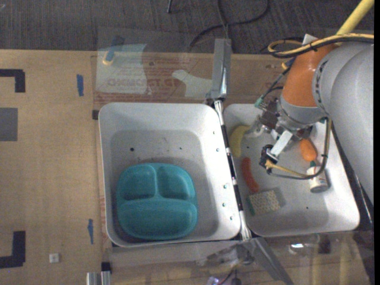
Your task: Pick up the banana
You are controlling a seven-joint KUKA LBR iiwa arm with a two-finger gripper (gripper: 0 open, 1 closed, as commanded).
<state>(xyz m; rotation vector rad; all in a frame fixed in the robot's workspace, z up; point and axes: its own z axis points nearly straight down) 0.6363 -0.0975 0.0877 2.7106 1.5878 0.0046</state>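
Bins side by side: left bin [113,123] holds teal divided plate [155,202]. Right bin [338,218] holds banana [238,139] at its upper-left corner, red pepper [249,175], sponge [265,202], carrot [308,150]. Gripper [268,159] hovers beside banana, jaw state unclear.

In the right bin [341,209] the arm [350,94] is hanging over the far half, crowding the banana [238,139] at the left wall and the orange piece [307,151] beside the gripper [268,158]. A red pepper [249,174] and a checkered sponge [265,202] are taking up the left side. The near right floor is lying open; in the left bin [119,123] a teal plate [156,202] is covering the near floor.
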